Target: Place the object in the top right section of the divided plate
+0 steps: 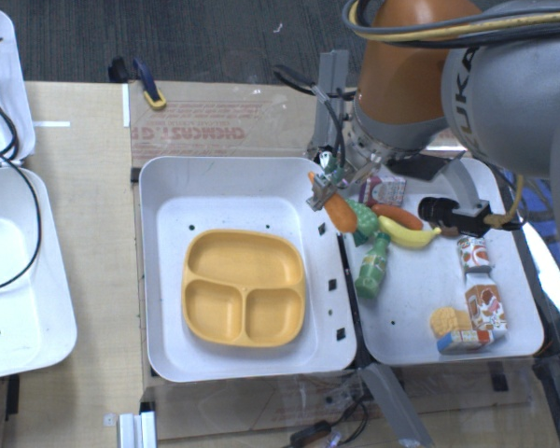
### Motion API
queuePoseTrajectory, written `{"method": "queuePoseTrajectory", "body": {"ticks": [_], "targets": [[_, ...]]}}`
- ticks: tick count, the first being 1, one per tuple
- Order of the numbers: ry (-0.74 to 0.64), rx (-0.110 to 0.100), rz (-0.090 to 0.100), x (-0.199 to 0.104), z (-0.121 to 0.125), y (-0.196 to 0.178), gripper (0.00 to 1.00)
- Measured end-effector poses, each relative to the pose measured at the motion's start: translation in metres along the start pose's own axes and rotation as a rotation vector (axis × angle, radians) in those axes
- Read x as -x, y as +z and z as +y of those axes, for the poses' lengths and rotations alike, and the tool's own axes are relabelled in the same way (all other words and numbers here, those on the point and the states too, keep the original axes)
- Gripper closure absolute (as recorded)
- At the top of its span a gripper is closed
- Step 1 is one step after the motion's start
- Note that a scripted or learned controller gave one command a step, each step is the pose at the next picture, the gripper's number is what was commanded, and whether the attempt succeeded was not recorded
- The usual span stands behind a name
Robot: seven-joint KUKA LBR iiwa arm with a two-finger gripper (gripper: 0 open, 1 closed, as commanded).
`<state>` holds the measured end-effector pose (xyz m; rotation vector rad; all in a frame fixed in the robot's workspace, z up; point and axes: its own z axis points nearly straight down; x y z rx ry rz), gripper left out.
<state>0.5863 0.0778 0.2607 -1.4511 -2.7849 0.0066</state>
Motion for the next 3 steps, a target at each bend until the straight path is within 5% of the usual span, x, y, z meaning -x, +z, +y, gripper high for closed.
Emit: {"method": "queuePoseTrajectory", "body": {"ticks": [1, 2, 3], "targets": [[-0.286, 0.0, 0.001, -0.093, -0.016, -0.016, 1.0], [-0.54, -0.001, 0.002, -0.164, -0.017, 0.067, 1.0], [-0.406, 0.005, 0.0, -0.139, -0.033, 0.143, 1.0]]}}
